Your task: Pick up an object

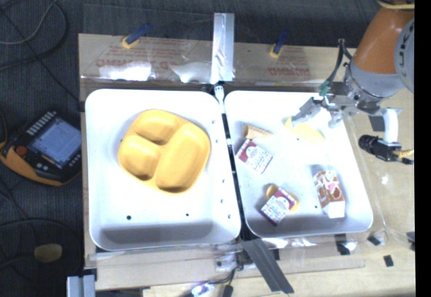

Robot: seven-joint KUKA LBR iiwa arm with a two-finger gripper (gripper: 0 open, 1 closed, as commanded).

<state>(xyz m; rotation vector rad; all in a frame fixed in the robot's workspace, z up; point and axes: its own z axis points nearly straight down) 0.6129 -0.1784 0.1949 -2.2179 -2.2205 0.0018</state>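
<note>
My gripper (314,118) hangs over the back of the right bin (357,174), reaching in from the right. Its two fingers stand apart, open, with nothing held between them. Just under them a pale yellow flat piece (308,131) lies on the bin floor. Further objects lie in the same bin: a small brown wedge (256,131), a red-and-white packet (254,155), a second packet with a brown end (279,203), and a red-and-white carton (328,192) at the front right. The left bin (101,221) holds a big yellow lumpy object (163,149).
A metal divider strip (223,46) runs back from the seam between the bins. Clear plastic sheeting with two yellow-and-blue clips (137,35) lies behind the bins. A handheld pendant (47,147) rests on the floor at left. Black cable fittings (378,146) sit right of the right bin.
</note>
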